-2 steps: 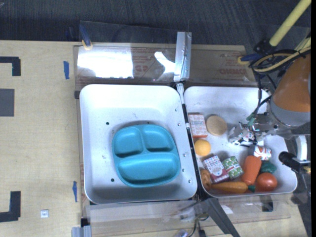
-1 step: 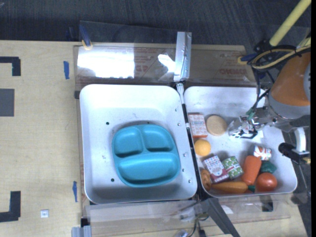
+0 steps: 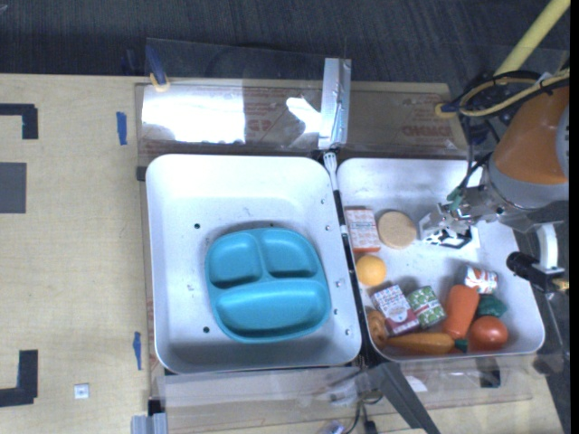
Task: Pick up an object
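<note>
The gripper [image 3: 450, 227] is low in the right bin [image 3: 398, 177], just beside the round biscuit-looking disc [image 3: 396, 229]. Can't tell if it's open or shut, too small and blurry. I'd centre over the disc, since the toy carrot [image 3: 460, 308] pile looks crowded.

no lettering can be read: the print on the small boxes [image 3: 362, 229] in the right bin [image 3: 412, 183] is too blurred to tell.
</note>
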Robot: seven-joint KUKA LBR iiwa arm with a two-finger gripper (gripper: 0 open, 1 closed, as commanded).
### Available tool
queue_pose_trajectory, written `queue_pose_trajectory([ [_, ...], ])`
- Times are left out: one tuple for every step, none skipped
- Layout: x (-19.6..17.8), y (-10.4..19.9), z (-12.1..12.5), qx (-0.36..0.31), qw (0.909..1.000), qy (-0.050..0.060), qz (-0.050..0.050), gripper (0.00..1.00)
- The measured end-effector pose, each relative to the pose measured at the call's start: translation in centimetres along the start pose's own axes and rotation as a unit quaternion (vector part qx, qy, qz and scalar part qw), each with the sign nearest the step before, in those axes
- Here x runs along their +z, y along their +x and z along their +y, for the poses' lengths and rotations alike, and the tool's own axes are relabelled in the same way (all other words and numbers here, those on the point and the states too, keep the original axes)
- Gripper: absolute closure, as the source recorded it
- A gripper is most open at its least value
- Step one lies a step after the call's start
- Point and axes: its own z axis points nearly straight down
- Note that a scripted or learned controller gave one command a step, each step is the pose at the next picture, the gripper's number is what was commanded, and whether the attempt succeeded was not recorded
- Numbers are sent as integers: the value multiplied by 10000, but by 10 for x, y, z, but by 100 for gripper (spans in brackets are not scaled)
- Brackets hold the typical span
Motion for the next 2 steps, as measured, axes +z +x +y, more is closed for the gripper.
queue_pose_trajectory([
  [-96,86,71,1041,9943,239,20,100],
  [-283,96,57,548,9983,220,20,100],
])
